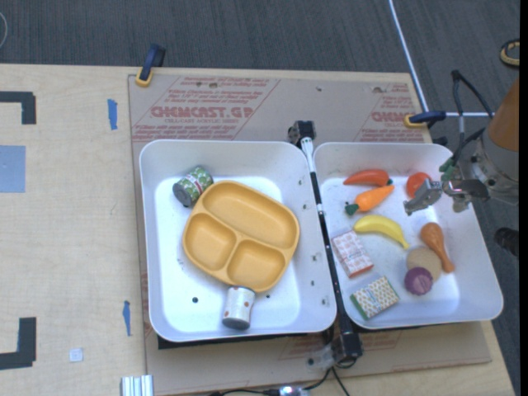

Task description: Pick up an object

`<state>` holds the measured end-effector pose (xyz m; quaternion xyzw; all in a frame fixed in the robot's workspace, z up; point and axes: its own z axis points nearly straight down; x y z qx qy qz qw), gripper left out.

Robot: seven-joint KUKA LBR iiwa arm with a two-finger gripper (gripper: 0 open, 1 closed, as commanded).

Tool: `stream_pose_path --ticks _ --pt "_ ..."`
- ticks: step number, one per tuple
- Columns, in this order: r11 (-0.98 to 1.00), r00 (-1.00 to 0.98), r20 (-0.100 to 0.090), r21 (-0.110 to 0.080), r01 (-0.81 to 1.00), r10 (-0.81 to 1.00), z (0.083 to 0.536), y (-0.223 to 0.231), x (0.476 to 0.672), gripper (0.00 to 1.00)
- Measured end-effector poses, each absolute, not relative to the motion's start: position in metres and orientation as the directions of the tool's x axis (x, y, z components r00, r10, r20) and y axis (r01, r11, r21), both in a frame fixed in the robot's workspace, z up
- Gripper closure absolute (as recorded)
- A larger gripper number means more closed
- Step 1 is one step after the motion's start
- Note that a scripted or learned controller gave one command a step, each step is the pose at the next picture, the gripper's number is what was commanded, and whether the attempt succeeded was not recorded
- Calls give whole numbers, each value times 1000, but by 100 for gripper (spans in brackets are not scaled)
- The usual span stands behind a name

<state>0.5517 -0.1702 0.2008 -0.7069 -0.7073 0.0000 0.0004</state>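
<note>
My gripper [440, 195] hangs over the upper right part of the right bin [487, 304], open, with nothing between its fingers. Its left finger [419, 198] sits just below a red tomato [417, 180]. Below the gripper lie a brown drumstick [436, 244], a beige round piece [422, 260] and a purple one [419, 282]. Left of it are a red pepper [367, 176], a carrot [373, 198] and a banana [384, 229]. A red-and-white box [352, 254] and a green patterned box [375, 297] lie toward the bin's front left.
The left bin [157, 221] holds a yellow divided plate [241, 235], a green can [192, 186] on its side and a white can [238, 308]. A black bar [318, 205] runs between the bins. Both bins rest on cardboard [206, 110].
</note>
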Motion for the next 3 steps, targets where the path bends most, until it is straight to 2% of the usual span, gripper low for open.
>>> stream_pose_path --ticks 1,2,3 --pt "-2 2 -3 7 1000 1000 96 -116 548 0" --pt "-2 2 -3 6 1000 1000 105 -115 548 100" --pt "1 -1 1 0 1000 1000 195 -41 485 100"
